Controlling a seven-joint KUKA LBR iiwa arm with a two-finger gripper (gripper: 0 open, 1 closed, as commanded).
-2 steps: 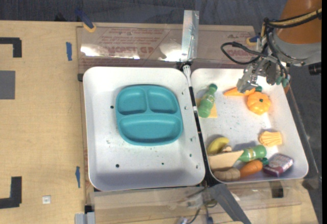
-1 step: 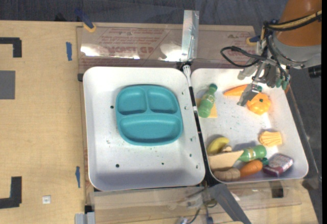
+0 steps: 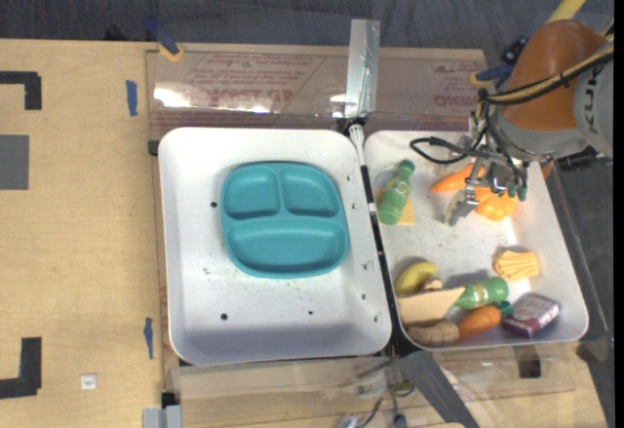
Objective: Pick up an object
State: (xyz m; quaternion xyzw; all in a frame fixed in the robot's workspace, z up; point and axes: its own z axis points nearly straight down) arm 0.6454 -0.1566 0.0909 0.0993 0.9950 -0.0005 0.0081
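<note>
My gripper (image 3: 470, 200) hangs low in the back part of the right bin (image 3: 450, 246), below the arm's orange band (image 3: 551, 75). An orange carrot-shaped piece (image 3: 448, 183) lies just to its left and an orange chunk (image 3: 496, 208) just to its right, both close against it. Whether either one is held is hidden by the wrist and its cables. A green toy bottle (image 3: 395, 194) lies on a yellow slice (image 3: 407, 213) near the bin's left wall.
Along the right bin's front lie a yellow banana (image 3: 417, 274), a tan wedge (image 3: 430, 304), a brown potato (image 3: 436, 333), a green vegetable (image 3: 484, 294), an orange carrot (image 3: 480, 322), a purple item (image 3: 531, 316) and a ridged yellow piece (image 3: 517, 265). The left bin (image 3: 185, 221) holds a teal divided plate (image 3: 285, 219).
</note>
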